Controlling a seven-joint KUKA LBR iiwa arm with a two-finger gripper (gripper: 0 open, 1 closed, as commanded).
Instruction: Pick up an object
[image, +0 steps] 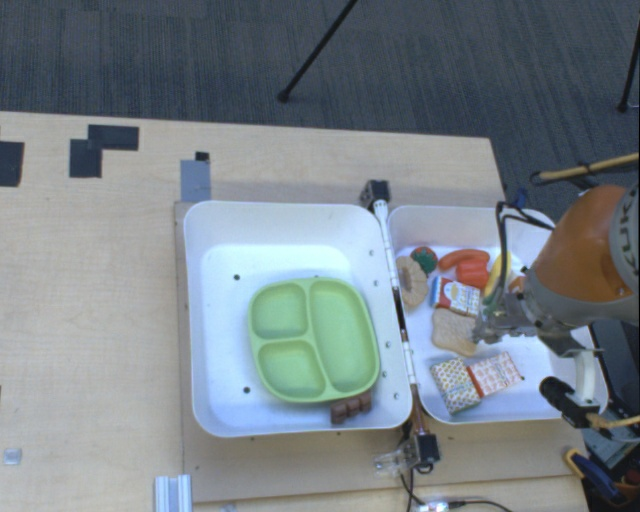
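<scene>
Toast slice (455, 331), my likely pick, lies flat in the right bin (440, 400), just left of the claw (492, 330). I read the claw as lowered over the bin's middle, touching or nearly touching that slice; whether it is spread or pressed together I cannot tell, since the wrist hides it.

Items crowd this bin because it serves as the source:
- small carton (461, 297), just far of the slice
- orange-red piece (465, 264) and green piece (424, 258), along the far wall
- two patterned packets (476, 380), near side

In the left bin (215, 300) a green divided plate (315, 340) rests centred, presumably as a drop target; a brown item (350, 408) touches its near rim. Both bins sit on the bench (90, 320).
</scene>
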